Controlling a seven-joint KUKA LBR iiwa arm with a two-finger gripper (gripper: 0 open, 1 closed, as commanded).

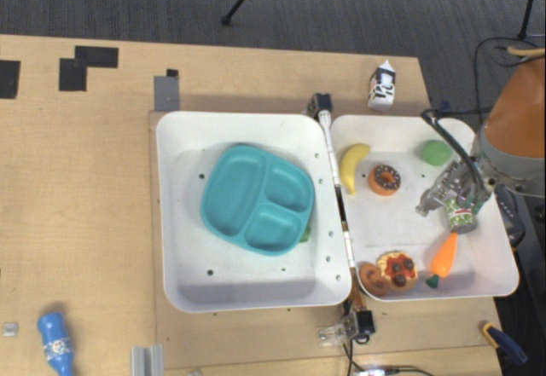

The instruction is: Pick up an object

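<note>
The jaws (450, 199) hang low inside the right bin (495, 280), and whether they are released or clenched cannot be told. A small green-and-white packet (461, 216) lies directly under them, an orange carrot (444, 257) just beyond it, a green lump (436, 153) near the far wall. A clean pick likely means centring on the packet and descending straight. The left bin (171, 195) holds a teal divided plate (258, 210).
</note>
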